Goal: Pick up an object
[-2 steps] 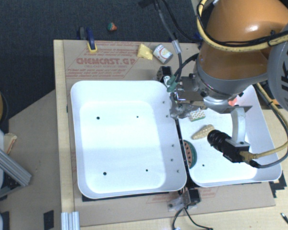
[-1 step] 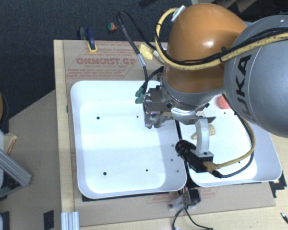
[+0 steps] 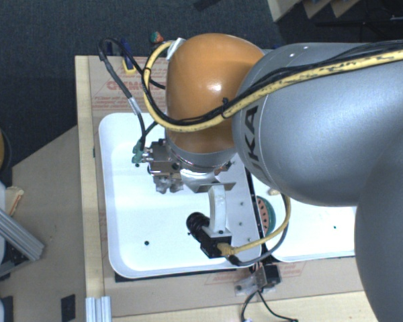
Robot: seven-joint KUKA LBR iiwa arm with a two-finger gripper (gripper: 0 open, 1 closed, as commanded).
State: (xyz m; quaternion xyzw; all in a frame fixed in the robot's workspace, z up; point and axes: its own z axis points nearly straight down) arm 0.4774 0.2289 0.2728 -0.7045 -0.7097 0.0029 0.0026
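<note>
Orange-banded arm (image 3: 208, 92) hides jaws over left bin (image 3: 121, 200).

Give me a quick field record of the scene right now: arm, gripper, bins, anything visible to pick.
arm: grey arm with orange band reaches in from the right, low over the left bin
gripper: gripper over the left bin's middle; finger state hidden by the wrist
right bin: right bin, mostly covered by the arm
objects: teal and brown object at the bins' divide, partly hidden
</note>
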